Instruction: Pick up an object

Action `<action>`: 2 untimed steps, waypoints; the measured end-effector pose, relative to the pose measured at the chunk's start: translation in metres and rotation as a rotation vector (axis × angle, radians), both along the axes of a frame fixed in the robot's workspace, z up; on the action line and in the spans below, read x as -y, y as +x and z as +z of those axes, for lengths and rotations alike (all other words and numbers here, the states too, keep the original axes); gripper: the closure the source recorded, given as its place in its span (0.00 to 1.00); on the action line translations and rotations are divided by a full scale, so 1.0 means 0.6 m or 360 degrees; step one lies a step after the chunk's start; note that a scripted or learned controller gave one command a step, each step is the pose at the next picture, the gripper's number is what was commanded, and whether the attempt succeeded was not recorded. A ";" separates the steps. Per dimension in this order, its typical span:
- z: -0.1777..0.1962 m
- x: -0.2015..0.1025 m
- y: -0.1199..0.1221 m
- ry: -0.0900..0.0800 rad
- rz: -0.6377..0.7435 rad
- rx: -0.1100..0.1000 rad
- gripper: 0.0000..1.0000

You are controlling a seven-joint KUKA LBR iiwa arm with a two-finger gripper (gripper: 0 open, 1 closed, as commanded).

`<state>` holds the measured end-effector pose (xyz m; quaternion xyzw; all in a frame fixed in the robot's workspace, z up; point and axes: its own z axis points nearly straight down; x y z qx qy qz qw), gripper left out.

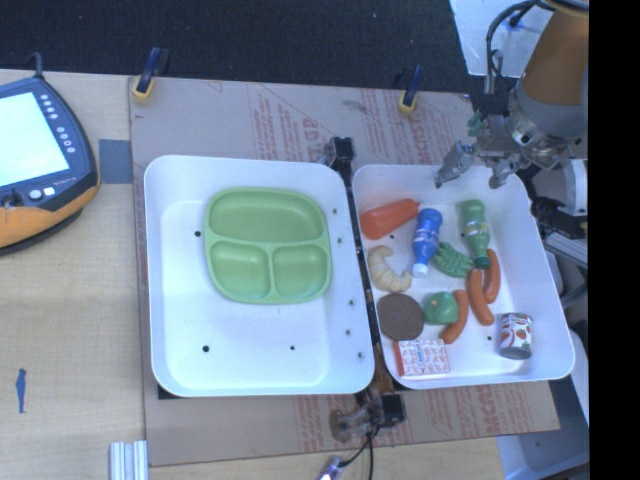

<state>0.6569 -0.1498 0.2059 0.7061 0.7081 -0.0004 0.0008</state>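
Note:
My gripper (470,171) hangs over the back edge of the right bin (545,298), open, with nothing between its fingers. Below it in that bin lie a green bottle (474,228), a blue and white bottle (426,238) and an orange carrot (390,217). Further forward are a beige croissant-like piece (388,269), a brown round patty (400,316), a green pepper (440,308), orange sausages (480,290), a red can (514,335) and a small red-white packet (424,357).
The left bin (170,308) holds a green divided plate (268,245). A tablet-like pendant (40,163) lies at the far left of the bench. Clamps (148,73) sit along the board's back edge.

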 end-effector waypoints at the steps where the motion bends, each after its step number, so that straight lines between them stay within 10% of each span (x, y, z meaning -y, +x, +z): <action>1: -0.141 0.105 -0.062 0.0001 0.0001 -0.0010 0.00; 2: -0.190 0.096 -0.002 0.0002 0.0002 -0.0007 0.00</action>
